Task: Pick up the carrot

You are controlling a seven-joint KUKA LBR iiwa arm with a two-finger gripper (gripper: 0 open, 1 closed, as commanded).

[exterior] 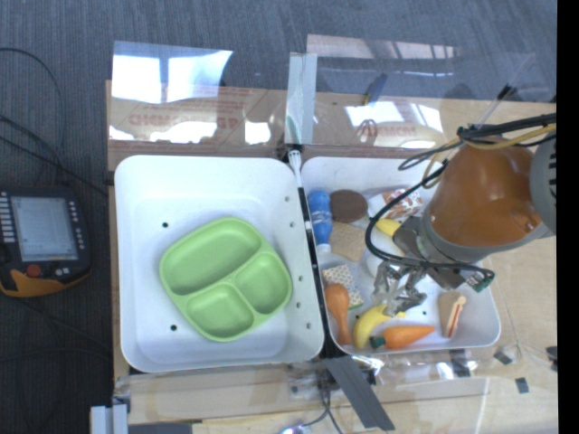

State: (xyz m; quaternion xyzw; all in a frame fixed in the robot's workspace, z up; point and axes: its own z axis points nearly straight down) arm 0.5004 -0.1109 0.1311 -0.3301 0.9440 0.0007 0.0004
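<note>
An orange carrot (409,335) with a green end lies flat along the front wall of the right bin (484,333). A second orange carrot-like piece (337,309) lies lengthwise near that bin's left wall. My gripper (399,290) hangs low over the bin's middle, just above the yellow banana (368,324) and a little behind the flat carrot. Its metal fingers (387,283) stand open, and I see nothing between them. The orange wrist and its cables hide the bin's right middle.
The right bin also holds a blue bottle (318,215), a brown round piece (348,205), a yellow piece (389,227) and a toast slice (451,313). In the left bin (145,197) lies a green divided plate (226,278).
</note>
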